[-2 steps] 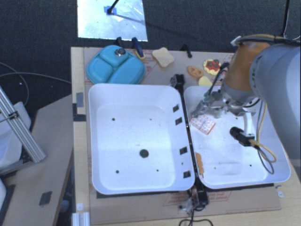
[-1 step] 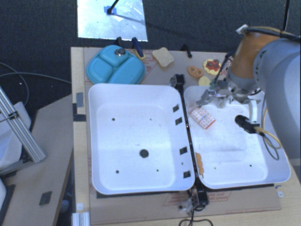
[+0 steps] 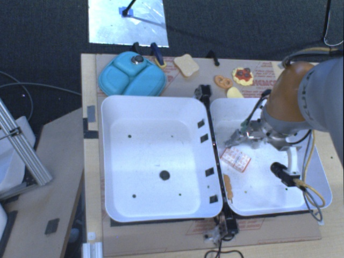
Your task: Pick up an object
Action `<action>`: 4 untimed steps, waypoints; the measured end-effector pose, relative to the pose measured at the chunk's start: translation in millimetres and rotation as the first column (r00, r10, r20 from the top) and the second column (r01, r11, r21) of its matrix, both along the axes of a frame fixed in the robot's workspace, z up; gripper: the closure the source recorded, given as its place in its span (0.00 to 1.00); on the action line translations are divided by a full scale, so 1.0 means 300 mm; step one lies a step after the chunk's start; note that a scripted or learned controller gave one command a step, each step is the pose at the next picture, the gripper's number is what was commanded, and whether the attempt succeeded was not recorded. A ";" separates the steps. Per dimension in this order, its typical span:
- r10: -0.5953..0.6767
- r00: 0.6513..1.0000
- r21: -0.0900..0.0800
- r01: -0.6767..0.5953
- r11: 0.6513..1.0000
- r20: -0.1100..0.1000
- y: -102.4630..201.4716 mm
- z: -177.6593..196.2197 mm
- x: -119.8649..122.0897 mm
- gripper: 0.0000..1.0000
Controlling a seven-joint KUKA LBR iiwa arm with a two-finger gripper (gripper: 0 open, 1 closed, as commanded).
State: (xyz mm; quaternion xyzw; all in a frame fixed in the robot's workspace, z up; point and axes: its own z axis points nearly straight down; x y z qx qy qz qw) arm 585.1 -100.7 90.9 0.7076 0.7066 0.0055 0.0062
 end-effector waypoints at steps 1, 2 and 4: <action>0.006 1.000 -0.003 -0.006 1.000 -0.004 -0.114 -0.014 0.274 0.00; 0.011 1.000 0.002 -0.011 1.000 -0.007 0.136 0.334 0.285 0.00; 0.014 1.000 0.004 -0.014 1.000 -0.014 0.402 0.753 0.279 0.00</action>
